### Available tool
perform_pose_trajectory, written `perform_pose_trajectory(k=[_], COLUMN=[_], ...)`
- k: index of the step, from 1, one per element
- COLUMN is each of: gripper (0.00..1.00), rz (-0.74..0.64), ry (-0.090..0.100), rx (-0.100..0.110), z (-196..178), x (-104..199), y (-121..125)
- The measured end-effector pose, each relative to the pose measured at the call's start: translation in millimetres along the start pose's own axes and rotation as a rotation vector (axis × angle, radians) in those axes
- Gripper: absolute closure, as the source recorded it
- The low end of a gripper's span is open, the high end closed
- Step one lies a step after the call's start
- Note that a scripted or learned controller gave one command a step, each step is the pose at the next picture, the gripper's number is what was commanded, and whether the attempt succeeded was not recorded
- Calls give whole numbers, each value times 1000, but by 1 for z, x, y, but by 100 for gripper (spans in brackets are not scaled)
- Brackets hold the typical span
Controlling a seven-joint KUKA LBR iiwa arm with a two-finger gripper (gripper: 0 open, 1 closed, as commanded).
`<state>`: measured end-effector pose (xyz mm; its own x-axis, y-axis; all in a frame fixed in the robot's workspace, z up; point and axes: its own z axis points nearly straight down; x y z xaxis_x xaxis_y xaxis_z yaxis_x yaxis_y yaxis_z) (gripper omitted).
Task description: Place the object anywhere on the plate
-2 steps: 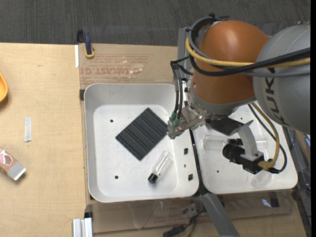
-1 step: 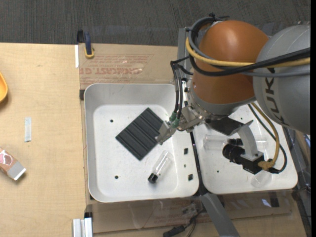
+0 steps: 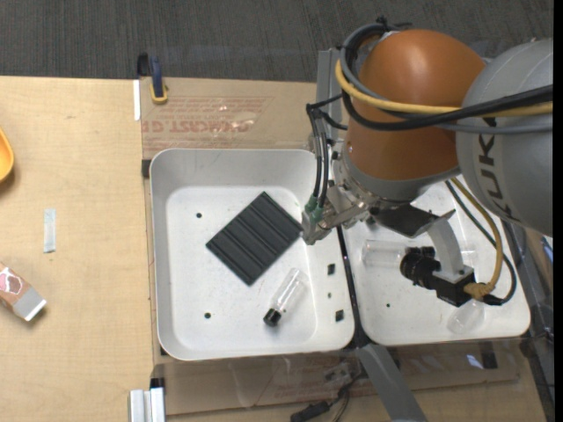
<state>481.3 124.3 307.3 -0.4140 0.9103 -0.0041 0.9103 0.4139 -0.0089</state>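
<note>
The vial (image 3: pixel 283 297) was seen in the left bin (image 3: pixel 163 236), beside the plate (image 3: pixel 255 236). The gripper (image 3: pixel 317 221), open or closed undeterminable, was held at the plate's right corner. A tube (image 3: pixel 19 294) was seen on the wooden bench (image 3: pixel 70 148).

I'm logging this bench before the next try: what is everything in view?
left bin: one, white, view's left
right bin: one, white, beside it
plate: one, black ribbed, left bin's middle
vial: one, clear, black cap, left bin, below plate
clear item: one, faint, right bin
strip: one, pale grey, bench's left
packet: one, white and reddish, bench's left edge
orange thing: one, cut off at left edge
clamp: one, blue, bench's far edge
arm: one, grey and orange, from right
tool: one, over the rim between bins
</note>
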Motion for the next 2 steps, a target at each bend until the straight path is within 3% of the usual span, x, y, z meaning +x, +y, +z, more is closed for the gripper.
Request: perform_pose_trajectory(k=[1, 2], gripper=[100, 100], rz=[75, 24], ry=[4, 4], rx=[-5, -4], z=[33, 134], x=[-70, -11], y=[-36, -9])
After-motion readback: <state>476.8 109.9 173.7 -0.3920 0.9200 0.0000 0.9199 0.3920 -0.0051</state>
